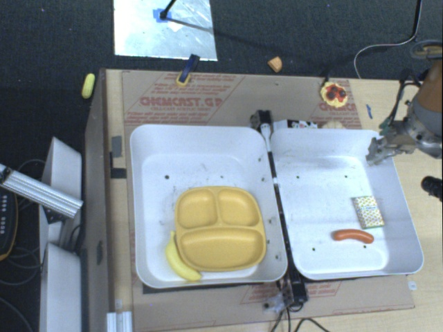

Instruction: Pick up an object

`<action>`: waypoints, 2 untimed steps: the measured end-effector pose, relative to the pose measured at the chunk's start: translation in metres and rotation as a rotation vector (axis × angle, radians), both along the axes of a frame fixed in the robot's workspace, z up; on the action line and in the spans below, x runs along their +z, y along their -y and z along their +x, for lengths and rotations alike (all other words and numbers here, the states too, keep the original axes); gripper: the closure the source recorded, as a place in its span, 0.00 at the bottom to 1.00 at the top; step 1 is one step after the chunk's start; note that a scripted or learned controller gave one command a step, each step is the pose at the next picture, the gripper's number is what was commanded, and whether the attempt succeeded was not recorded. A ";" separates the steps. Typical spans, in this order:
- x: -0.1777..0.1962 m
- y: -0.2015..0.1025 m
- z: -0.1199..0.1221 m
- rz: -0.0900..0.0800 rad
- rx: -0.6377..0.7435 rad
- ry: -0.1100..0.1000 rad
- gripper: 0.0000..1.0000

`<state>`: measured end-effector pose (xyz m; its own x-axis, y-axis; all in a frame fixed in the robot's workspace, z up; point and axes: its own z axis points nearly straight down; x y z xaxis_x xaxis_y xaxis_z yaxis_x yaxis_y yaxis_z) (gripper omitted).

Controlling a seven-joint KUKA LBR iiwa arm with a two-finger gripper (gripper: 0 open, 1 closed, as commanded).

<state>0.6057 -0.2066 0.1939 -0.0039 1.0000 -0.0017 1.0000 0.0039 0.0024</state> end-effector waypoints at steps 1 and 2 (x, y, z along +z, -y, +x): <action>0.024 0.000 -0.022 0.000 -0.002 0.000 1.00; 0.008 0.000 0.003 0.000 0.000 0.001 1.00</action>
